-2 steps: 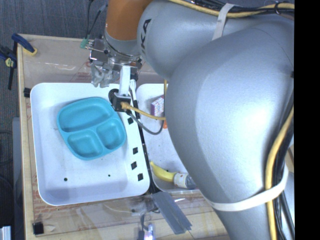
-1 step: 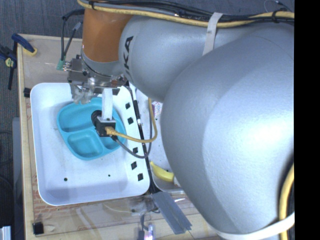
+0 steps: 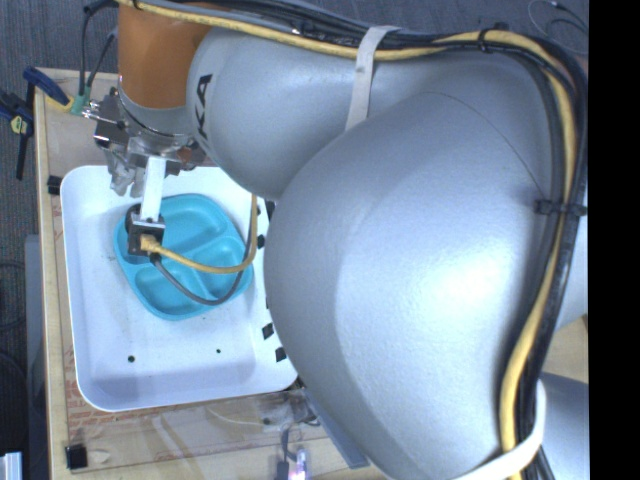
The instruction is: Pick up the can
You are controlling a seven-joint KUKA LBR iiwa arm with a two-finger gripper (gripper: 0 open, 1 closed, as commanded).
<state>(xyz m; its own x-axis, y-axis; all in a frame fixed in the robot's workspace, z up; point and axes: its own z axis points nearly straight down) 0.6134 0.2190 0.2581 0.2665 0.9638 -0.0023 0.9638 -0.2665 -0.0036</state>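
Big smooth grey arm [image 3: 400,268] covers the whole right side plus part of the white bin [image 3: 150,373], so I can't tell where the can is or how it looks. Gripper [image 3: 122,171] hangs over the bin's far-left corner; can't tell how open it is or if it's got anything. Glossy blue compartmented dish [image 3: 200,253] lies in the bin.

Views: one | Mount: fixed above the tabletop [image 3: 52,128] | Facing: downward at a slant, arm [image 3: 420,268] entering from frame right | Range: near; the arm's grey body looms large close to the lens | Coverage: white bin [image 3: 110,358] at frame left, tabletop edge along its left and lower sides | Shared field: single view
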